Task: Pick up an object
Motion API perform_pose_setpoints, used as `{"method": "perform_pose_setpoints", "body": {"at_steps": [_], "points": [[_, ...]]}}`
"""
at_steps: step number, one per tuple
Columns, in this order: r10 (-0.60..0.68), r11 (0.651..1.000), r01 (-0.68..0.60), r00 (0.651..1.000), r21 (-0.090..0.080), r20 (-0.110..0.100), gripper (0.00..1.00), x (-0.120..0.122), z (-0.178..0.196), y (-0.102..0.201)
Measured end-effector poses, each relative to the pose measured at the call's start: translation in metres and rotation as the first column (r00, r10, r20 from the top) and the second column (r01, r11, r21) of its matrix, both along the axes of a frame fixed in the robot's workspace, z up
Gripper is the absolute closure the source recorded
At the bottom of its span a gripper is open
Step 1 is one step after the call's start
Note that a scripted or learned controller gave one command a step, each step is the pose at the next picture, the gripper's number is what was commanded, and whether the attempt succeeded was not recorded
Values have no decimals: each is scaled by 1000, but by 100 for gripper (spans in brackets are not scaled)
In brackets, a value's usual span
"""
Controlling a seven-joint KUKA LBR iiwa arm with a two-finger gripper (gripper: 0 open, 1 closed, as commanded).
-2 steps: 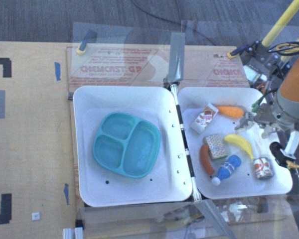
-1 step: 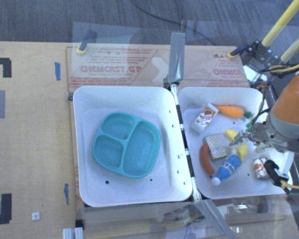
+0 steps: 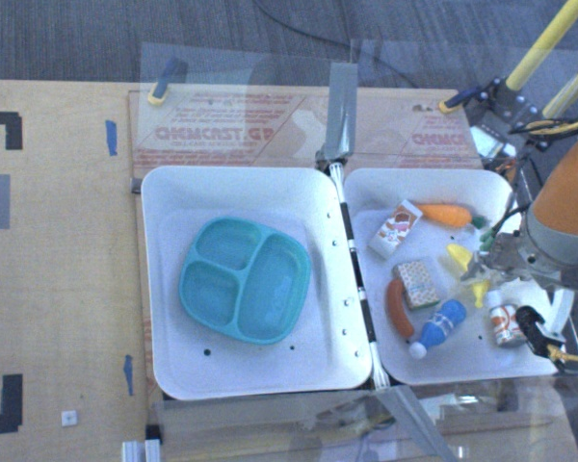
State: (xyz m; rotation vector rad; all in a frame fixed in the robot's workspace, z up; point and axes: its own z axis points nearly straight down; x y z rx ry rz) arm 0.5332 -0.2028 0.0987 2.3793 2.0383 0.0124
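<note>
The right bin point(image 3: 385, 354) holds several small objects. An orange carrot point(image 3: 443, 215) lies at the back, with a small white carton point(image 3: 395, 229) to its left. A patterned box point(image 3: 417, 283), a red-brown sausage point(image 3: 399, 309) and a blue bottle point(image 3: 439, 323) lie toward the front. A yellow piece point(image 3: 459, 256) sits mid-bin, and a small can point(image 3: 504, 326) stands at the right wall. My gripper point(image 3: 509, 275) hangs low over the bin's right side, between the yellow piece and the can. I see nothing held in it.
In the left bin point(image 3: 164, 200) lies a teal divided plate point(image 3: 245, 279). A raised divider point(image 3: 352, 277) separates the bins. Cables and yellow poles point(image 3: 544, 41) crowd the back right. The arm's orange band point(image 3: 564, 200) overhangs the right bin's edge.
</note>
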Motion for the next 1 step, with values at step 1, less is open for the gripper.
{"method": "perform_pose_setpoints", "body": {"at_steps": [1], "points": [[-117, 993, 117, 993, 1, -12, 100, 34, 84, 57]]}}
